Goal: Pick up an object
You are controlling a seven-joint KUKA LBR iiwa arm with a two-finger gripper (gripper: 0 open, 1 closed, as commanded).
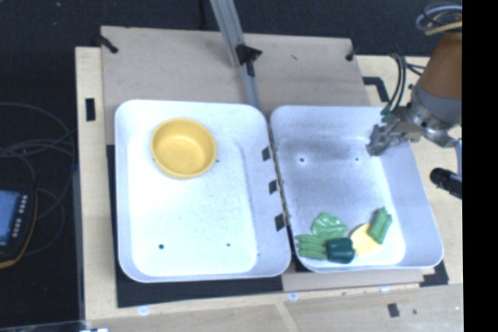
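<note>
The pincer (pixel 379 141) hung over the right bin's (pixel 327 159) far right edge, its opening impossible to tell, while the clustered green pieces (pixel 331 235) lay well apart toward the bin's near corner, their heap running left-to-right.

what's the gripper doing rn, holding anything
gripper: cannot be told if open or closed; nothing seen in it, over the right bin's far right edge.

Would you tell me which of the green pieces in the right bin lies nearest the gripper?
The upright-slanted green piece at the pile's right end, against the yellow piece; the other greens lie farther left of the gripper.
</note>
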